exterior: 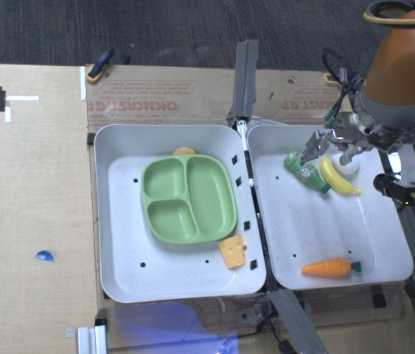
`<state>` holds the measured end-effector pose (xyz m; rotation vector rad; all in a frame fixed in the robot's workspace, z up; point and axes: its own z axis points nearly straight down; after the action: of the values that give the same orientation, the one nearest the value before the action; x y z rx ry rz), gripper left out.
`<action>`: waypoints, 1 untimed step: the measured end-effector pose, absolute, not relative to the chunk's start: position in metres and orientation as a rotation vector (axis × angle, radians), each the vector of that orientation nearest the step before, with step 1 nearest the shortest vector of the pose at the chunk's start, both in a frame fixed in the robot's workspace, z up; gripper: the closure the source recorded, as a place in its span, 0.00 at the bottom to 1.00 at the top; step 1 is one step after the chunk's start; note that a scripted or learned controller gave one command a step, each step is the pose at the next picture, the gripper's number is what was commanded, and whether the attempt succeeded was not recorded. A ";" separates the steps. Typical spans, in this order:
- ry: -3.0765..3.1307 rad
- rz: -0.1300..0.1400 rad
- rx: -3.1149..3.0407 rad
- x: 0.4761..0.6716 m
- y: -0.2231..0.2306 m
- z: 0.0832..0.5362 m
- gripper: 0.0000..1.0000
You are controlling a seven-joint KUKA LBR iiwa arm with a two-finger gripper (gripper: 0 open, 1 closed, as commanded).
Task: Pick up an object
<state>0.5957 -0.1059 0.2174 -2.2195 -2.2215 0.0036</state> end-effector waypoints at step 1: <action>-2.024 0.004 -2.401 0.575 -0.178 0.132 0.00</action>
<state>0.5746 -0.1777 0.1322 -2.4006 -2.0242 0.0039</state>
